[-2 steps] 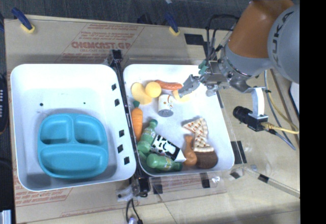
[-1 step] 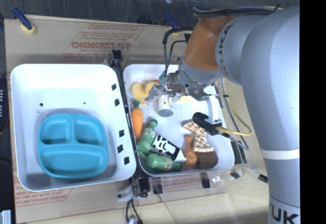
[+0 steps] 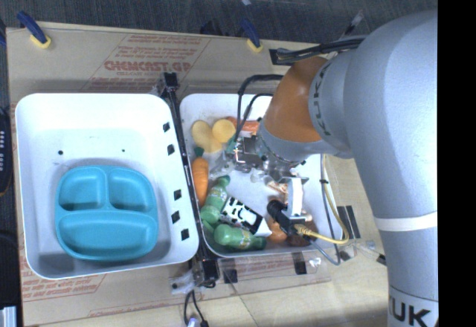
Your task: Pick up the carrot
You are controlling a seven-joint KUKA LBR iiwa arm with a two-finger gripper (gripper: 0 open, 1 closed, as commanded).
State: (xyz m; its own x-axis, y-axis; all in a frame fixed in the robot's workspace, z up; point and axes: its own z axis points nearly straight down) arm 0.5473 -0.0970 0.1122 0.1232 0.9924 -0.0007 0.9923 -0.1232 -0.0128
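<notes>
The carrot (image 3: 201,179) is a slim orange piece lying lengthwise along the left wall of the right bin (image 3: 195,107). My gripper (image 3: 258,160) reaches down into the middle of that bin, to the right of the carrot and apart from it. The wrist and its orange band (image 3: 297,106) cover the fingers from above.
Two yellow pieces (image 3: 210,132) lie at the back of the right bin. Green pieces (image 3: 223,223) and a black-and-white item (image 3: 242,214) crowd its front, beside a brown piece (image 3: 279,232). The left bin (image 3: 44,117) holds a blue divided tray (image 3: 108,212). A yellow cable (image 3: 323,232) runs along the right side.
</notes>
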